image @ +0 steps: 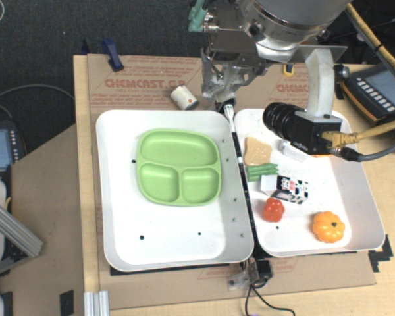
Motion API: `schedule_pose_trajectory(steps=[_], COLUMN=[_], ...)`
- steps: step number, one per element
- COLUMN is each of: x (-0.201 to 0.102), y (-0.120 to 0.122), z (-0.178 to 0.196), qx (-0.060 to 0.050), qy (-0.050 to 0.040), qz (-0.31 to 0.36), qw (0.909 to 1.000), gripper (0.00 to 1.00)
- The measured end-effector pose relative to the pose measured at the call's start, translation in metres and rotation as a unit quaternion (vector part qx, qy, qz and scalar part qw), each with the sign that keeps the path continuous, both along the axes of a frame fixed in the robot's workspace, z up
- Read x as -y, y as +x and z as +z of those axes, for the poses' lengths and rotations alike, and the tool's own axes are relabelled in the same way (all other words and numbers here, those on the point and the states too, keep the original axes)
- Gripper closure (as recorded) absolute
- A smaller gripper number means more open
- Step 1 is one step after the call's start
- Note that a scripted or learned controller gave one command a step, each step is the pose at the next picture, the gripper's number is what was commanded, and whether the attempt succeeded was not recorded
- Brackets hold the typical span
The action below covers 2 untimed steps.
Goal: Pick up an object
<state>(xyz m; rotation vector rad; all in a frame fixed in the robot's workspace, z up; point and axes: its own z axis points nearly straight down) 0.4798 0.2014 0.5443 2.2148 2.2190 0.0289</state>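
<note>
Approach step: gripper (222,92) poised high at the bins' far edge, grip state unclear. Next: across and down onto the tomato (272,210).

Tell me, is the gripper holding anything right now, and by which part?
Nothing shows between the fingers of the gripper, which hangs above the far edge of the bins, so no hold is visible.
</note>
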Motion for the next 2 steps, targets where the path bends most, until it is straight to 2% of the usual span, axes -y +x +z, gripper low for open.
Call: schedule_pose_trajectory(steps=[1, 2], x=[0.017, 0.104], y=[-0.002, -0.002], z=[-0.162, -0.27], qx=[-0.017, -0.015], qy=[-0.0082, -0.0074], qz=[-0.002, -0.006], qw=[0.9998, 0.9998], gripper=[1.0, 1.0])
